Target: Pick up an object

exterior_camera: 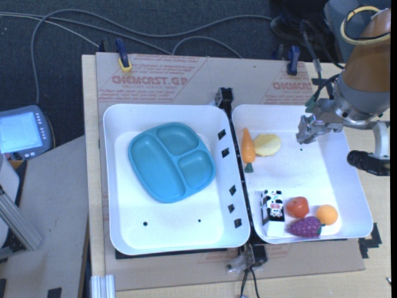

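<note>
Cardboard-covered surface [155, 73] carries my bins. My jaws [306, 131], state untellable, hover at three o'clock of the pale yellow lemon-shaped toy [267, 144]; descending here risks closing on nothing.

one fixed camera above the bench [155, 73], looking down at a slant; both bins [118, 166] in frame; arm [366, 61] enters right

Surface [155, 73] under me: brown board with red print, blue clamps [123, 59] at its far edge. Two white bins on it, side by side and touching: left bin [118, 166], right bin [353, 185]. Black clips [224, 96] along their seam.
</note>
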`<state>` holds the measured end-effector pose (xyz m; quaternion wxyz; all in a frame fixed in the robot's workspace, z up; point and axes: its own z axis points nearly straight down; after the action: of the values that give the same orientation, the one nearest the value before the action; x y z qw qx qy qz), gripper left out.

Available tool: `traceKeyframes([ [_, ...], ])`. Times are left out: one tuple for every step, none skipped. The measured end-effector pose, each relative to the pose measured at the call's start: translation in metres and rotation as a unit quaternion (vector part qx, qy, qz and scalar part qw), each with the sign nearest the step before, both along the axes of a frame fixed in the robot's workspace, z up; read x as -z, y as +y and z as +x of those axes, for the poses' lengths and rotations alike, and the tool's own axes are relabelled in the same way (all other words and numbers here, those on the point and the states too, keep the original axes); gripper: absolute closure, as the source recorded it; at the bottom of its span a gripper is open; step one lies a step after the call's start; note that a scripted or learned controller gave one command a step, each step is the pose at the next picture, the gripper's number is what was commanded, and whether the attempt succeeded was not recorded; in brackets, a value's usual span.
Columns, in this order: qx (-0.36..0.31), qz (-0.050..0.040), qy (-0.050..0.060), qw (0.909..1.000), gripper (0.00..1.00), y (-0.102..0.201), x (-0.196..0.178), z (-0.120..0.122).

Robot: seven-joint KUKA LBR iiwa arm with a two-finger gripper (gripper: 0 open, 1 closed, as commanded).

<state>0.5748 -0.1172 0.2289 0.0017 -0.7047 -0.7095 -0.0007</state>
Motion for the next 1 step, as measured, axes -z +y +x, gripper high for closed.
traceKeyframes([
  [0.000, -0.0003, 0.000, 1.0000, 1.00, 0.0556, 0.0102, 0.0164],
])
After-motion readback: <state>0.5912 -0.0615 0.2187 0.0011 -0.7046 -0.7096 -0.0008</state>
